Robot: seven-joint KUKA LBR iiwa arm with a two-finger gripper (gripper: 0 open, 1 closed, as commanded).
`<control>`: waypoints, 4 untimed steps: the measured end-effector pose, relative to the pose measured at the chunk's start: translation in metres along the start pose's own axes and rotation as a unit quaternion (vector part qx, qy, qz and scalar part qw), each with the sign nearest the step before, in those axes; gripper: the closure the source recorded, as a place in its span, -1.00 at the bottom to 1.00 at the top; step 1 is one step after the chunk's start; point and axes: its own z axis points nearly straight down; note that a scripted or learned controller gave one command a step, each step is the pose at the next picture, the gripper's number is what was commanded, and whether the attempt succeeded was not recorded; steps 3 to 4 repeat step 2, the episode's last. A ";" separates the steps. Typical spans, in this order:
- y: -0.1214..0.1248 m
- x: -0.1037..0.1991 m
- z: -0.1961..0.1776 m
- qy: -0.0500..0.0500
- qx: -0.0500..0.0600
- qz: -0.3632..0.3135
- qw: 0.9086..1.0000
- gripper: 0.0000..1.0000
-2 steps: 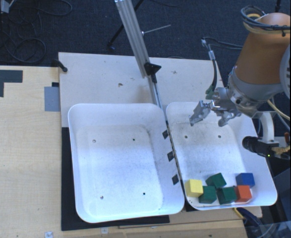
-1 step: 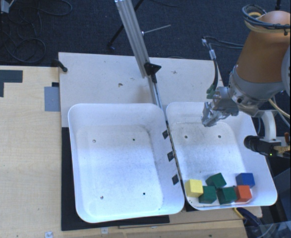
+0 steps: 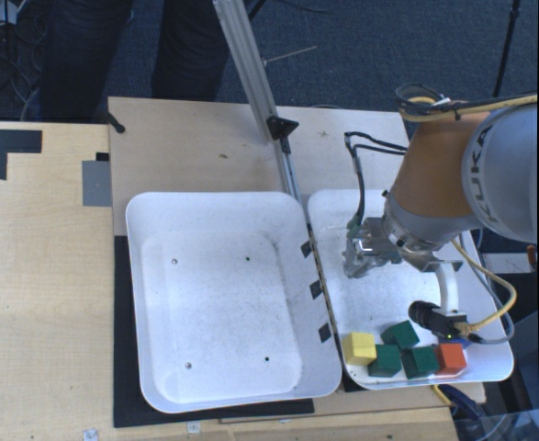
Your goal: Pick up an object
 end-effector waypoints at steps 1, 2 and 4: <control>0.027 0.071 -0.005 0.001 -0.005 -0.003 1.000 1.00; 0.055 0.133 -0.114 0.001 -0.009 -0.002 1.000 1.00; 0.055 0.133 -0.114 0.001 -0.009 -0.002 1.000 1.00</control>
